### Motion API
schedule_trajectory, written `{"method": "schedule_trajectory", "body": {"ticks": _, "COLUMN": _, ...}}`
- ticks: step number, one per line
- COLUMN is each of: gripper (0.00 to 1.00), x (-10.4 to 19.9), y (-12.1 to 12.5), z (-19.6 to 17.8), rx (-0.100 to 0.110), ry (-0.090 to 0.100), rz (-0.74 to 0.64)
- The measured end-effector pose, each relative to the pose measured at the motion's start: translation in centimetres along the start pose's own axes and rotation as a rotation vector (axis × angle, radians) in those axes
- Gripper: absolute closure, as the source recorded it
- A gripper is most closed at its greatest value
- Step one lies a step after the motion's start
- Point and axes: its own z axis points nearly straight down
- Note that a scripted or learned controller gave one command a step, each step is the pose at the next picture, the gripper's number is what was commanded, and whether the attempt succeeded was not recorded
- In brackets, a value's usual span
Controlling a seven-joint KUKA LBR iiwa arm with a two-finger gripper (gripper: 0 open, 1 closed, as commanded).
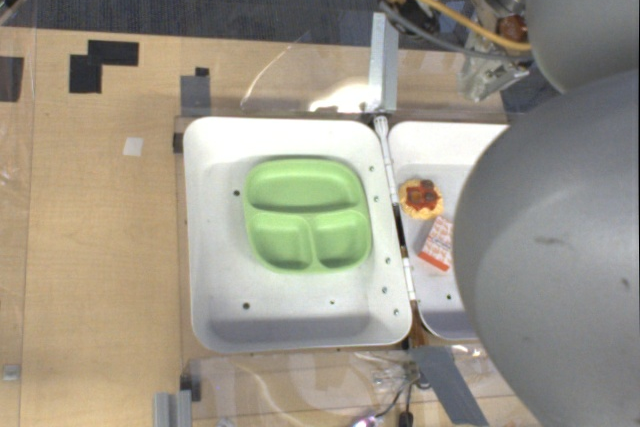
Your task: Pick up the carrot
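In the right bin (440, 140), close to its left wall, lies a small orange and white piece (436, 244); it may be the carrot, but it is too small to be sure. Just behind it sits a round yellow toy food with a dark red top (421, 198). The big grey arm (560, 235) hides most of the right bin. My gripper (492, 75) hangs at the top right, above the back edge of the right bin and well away from both pieces.
The left bin (215, 245) holds a green divided plate (305, 213). A metal post (384, 60) stands behind the divider between the bins. A yellow cable (440, 10) loops along the wrist.
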Motion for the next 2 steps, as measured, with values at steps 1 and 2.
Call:
{"method": "schedule_trajectory", "body": {"ticks": 1, "gripper": 1.00, "x": 1.50, "y": 7.48, "z": 0.01, "rx": 0.000, "ry": 0.000, "rz": 0.126}}
{"method": "schedule_trajectory", "body": {"ticks": 2, "gripper": 0.00, "x": 1.53, "y": 7.41, "z": -0.05, "rx": 0.001, "ry": 0.001, "rz": 0.124}}
